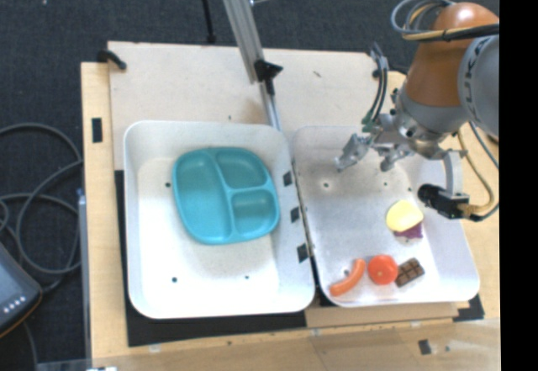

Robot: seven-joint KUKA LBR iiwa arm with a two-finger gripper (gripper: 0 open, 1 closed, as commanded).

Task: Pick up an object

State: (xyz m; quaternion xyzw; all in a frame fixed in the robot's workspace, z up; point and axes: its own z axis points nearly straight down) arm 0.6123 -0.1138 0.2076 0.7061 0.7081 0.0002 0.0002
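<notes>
Above the upper part of the right bin point(336, 193), the gripper point(368, 156) hangs with its two fingers spread apart and nothing between them, poised over bare bin floor. Every candidate for the pick lies below and to the right of the gripper, gathered toward the bin's near edge: a yellow-and-purple object point(405, 220) closest to the gripper, then a red ball point(382, 269), an orange carrot-shaped piece point(348, 277) and a small brown block point(409, 272) farther down. That clustering likely reflects the bin's shallow slope and walls, which let loose items settle together; it also means a descent there risks nudging neighbours. The red ball sits just beside both the carrot-shaped piece and the brown block. To the gripper's left, well apart, a teal divided tray point(225, 194) rests in the left bin point(143, 277), seemingly too broad for these fingers. Both bins sit side by side on the pale surface point(185, 79).
</notes>
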